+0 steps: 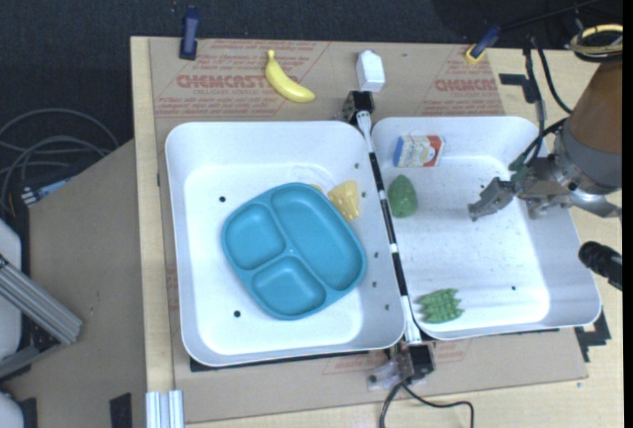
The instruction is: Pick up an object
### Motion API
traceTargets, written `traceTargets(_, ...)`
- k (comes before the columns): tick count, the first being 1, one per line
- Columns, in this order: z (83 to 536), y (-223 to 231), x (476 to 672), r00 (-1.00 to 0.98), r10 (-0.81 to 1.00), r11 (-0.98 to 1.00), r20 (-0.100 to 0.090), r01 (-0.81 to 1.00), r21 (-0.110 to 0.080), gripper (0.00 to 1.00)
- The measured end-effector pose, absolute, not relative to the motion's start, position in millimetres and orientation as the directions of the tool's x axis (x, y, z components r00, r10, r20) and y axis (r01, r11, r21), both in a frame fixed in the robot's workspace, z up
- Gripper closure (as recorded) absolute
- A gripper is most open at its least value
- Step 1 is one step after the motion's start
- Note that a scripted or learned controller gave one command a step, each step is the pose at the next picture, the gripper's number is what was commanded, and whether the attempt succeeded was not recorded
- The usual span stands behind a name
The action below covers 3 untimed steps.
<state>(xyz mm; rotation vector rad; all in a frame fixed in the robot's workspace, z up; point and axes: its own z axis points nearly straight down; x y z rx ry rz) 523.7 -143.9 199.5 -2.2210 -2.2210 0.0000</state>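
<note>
**Ana:** Camera view is showing the gripper (492, 200) hanging over the right bin (554, 298), out toward three o'clock, with bare white floor under it. What's it going for?

**Ben:** I'm guessing the green rounded toy (403, 196) at about nine o'clock from the fingertips, sitting well apart from them against the bin's left wall. It's looking light and smooth, probably hard plastic, so it may be slipping unless the fingers are closing across its middle.

**Ana:** And the small carton (418, 150) at eleven o'clock?

**Ben:** Boxy, flat-sided, likely light; squeezing its two flat faces is looking easier. The leafy green piece (440, 305) at seven o'clock is lying low and knobbly, harder to pinch.

**Ana:** Fingers?

**Ben:** Spread slightly apart, as far as I'm making out, clamping nothing and touching no object.
</note>
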Motion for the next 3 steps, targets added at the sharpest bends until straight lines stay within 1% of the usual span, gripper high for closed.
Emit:
traceTargets(1, 118, -103, 569.1, -0.001, 1.000, 0.001, 0.002, 1.000, -0.004, 0.00)
traceTargets(2, 88, -152, 652.6, 0.000, 1.000, 0.000, -0.001, 1.000, 0.000, 0.00)
traceTargets(3, 84, -142, 664.9, -0.001, 1.000, 0.001, -0.002, 1.000, -0.008, 0.00)
